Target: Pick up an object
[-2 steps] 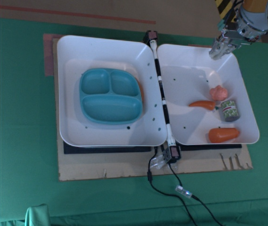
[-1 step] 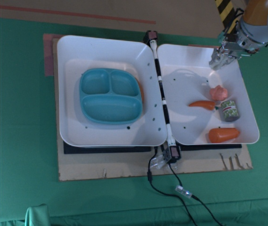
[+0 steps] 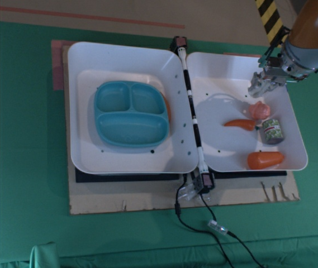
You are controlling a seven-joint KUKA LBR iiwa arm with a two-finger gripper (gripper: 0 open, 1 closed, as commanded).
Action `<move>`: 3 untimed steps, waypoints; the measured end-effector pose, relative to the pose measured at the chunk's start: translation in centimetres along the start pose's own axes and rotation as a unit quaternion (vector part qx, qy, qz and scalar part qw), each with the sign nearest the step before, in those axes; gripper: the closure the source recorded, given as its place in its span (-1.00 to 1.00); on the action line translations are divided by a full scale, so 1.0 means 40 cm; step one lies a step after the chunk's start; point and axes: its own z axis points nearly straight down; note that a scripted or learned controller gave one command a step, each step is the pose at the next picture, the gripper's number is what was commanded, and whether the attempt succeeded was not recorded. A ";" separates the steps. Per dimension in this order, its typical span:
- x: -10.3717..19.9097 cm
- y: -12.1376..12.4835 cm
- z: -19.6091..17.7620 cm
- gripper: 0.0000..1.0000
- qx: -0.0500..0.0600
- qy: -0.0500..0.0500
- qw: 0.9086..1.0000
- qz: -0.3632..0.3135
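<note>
Green cloth [image 3: 30, 149] covers the bench, and on it lies a sheet of brown cardboard [image 3: 147, 202] with two shallow white bins set side by side. Between them runs a striped black-and-white bar [image 3: 191, 102] with a small box at each end, and black cables [image 3: 203, 222] trail off the near end across the cloth.

Over in the left bin [image 3: 86, 57] sits one teal divided plate [image 3: 131, 114], three compartments, lying flat, with an orange edge of something peeking from behind its right side.

In the right bin [image 3: 214, 66] I count four loose things, all gathered toward its right half: one thin orange carrot [image 3: 240, 124] lying flat, one pink lumpy item [image 3: 259, 110] just above and to the right of it, one small can with a green label [image 3: 271, 131] tipped on its side touching the pink one, and one fatter orange piece [image 3: 265, 159] near the front rim, apart from the others.

From the right the grey arm with its orange band [image 3: 314, 21] reaches in; the gripper [image 3: 257, 90] hangs over the right bin's back part, just above the pink item, nothing visibly in it. Whether it's spread or closed, I can't tell from here.
</note>
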 end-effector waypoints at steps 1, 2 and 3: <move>0.001 0.185 -0.152 1.00 -0.002 0.000 1.000 -0.001; 0.001 0.195 -0.319 1.00 -0.002 0.000 1.000 -0.001; 0.106 0.192 -0.333 1.00 0.000 0.000 1.000 -0.001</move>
